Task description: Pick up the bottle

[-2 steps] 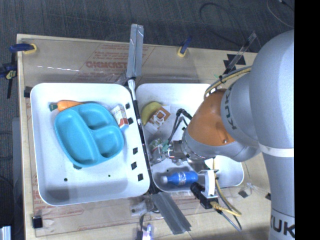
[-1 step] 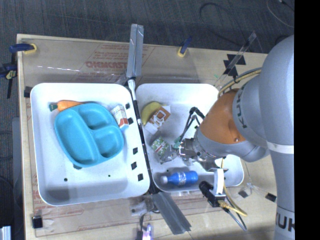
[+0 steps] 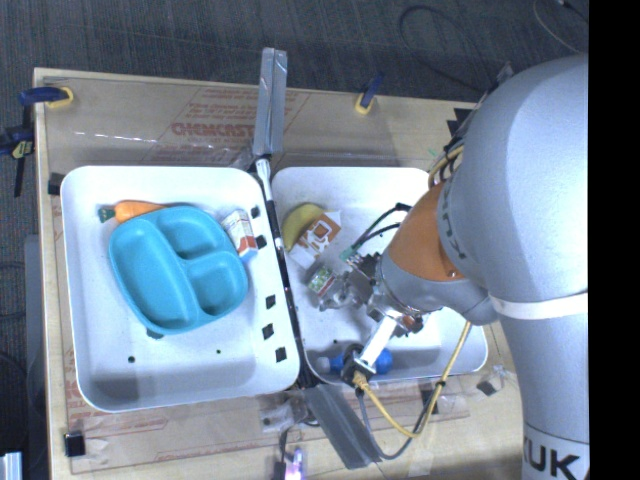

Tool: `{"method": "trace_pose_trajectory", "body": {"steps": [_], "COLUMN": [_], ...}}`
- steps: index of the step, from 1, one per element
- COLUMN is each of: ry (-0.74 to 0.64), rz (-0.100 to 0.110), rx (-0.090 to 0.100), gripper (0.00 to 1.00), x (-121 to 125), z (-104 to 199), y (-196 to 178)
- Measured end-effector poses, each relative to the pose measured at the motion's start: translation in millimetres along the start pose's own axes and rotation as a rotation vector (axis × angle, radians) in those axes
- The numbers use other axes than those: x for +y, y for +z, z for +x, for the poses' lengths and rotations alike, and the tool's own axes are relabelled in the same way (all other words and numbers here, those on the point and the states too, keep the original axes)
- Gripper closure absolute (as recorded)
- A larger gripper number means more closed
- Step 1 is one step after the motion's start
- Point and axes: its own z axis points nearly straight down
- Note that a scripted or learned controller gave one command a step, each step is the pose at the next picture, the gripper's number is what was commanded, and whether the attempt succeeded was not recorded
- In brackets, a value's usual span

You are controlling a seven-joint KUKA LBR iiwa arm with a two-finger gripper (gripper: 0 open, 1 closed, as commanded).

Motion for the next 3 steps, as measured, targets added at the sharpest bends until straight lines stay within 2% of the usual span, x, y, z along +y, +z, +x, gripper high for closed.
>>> {"method": "trace_pose_trajectory", "body": {"steps": [1,2,3], "ry": [0.417,0.555,0.543], "rz": [0.014,0.016,0.024], "rx": [-0.011,-0.011,-0.015], "gripper": [0.00,0.00,1.00], "x": [-52,-33,-34], "z": [49,26,27], "y": [-96,4,-4]}}
